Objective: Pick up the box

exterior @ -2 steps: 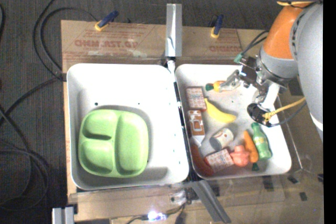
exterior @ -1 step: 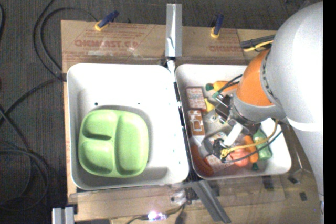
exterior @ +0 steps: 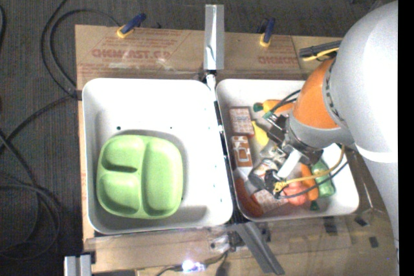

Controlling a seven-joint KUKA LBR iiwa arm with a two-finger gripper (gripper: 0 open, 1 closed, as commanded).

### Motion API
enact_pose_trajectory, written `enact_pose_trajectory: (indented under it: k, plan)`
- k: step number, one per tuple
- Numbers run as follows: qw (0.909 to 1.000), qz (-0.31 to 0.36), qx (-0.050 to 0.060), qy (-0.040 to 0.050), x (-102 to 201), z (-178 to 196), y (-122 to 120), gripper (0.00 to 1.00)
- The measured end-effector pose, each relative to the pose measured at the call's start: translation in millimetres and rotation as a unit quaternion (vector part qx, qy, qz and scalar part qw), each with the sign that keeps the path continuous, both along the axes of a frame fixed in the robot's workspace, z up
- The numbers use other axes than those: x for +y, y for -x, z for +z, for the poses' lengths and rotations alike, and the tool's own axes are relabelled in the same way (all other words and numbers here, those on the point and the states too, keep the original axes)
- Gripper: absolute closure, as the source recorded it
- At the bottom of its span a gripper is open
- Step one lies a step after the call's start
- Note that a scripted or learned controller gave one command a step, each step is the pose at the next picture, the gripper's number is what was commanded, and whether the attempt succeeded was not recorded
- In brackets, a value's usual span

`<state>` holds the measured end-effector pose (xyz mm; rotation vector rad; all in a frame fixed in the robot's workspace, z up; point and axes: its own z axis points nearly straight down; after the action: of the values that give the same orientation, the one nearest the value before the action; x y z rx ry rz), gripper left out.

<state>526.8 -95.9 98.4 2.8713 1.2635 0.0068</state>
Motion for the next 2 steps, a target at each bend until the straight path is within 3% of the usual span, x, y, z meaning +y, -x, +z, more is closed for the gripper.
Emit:
enact_pose_trajectory:
  k: [1, 2]
  plan:
    - [1.0000, 0.000, 0.000, 0.0000, 0, 0, 0, 0.00]
    - [0.9975, -0.071, 0.005, 0.0009, 8, 85, -90, 0.00]
